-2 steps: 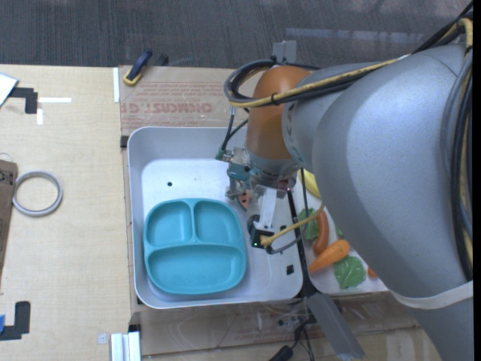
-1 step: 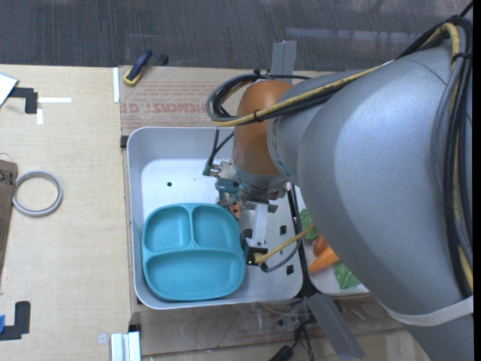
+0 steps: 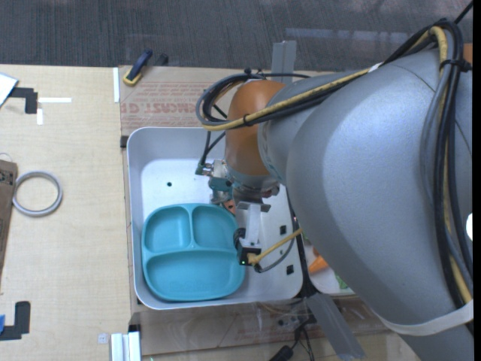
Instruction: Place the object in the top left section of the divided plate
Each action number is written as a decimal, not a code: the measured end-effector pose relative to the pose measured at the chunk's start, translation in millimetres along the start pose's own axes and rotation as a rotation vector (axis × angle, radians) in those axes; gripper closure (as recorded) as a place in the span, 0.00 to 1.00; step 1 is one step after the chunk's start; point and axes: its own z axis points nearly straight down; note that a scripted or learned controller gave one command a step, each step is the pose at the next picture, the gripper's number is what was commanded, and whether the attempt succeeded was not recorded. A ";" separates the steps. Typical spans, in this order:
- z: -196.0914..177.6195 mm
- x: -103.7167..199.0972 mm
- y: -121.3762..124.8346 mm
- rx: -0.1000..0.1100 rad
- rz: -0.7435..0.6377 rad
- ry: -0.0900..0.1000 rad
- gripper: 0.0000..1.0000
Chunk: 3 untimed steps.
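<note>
The gripper (image 3: 223,192) hangs below the orange band (image 3: 248,126) of the one grey arm (image 3: 361,179), low inside the left bin (image 3: 143,156). The wrist hides its tip, so I cannot tell whether it is open or closed, or whether it holds anything.

Just near and left of the gripper lies one blue plate (image 3: 192,256), flat on the floor of the left bin, towards its near side. The plate has three sections: two small ones side by side on the far side and one wide one on the near side. The gripper stands over the plate's far rim, about where the far right section begins. The far left section (image 3: 167,232) lies to the gripper's left, apart from it.

There are two white bins. The arm covers most of the right bin (image 3: 328,280), and in the part that shows sits one small orange thing (image 3: 319,262), too hidden to name.

Further left on the tabletop (image 3: 68,262), well apart from the bins, lies one grey ring of tape (image 3: 36,193). Past the far left corner of the left bin lies one blue and yellow tool (image 3: 139,66).
</note>
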 end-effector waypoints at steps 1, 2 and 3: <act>-0.7 5.6 -4.8 -0.009 0.047 -0.003 1.00; -1.9 9.5 -6.3 -0.015 0.049 -0.003 1.00; 3.2 32.7 -41.3 0.034 -0.002 0.010 1.00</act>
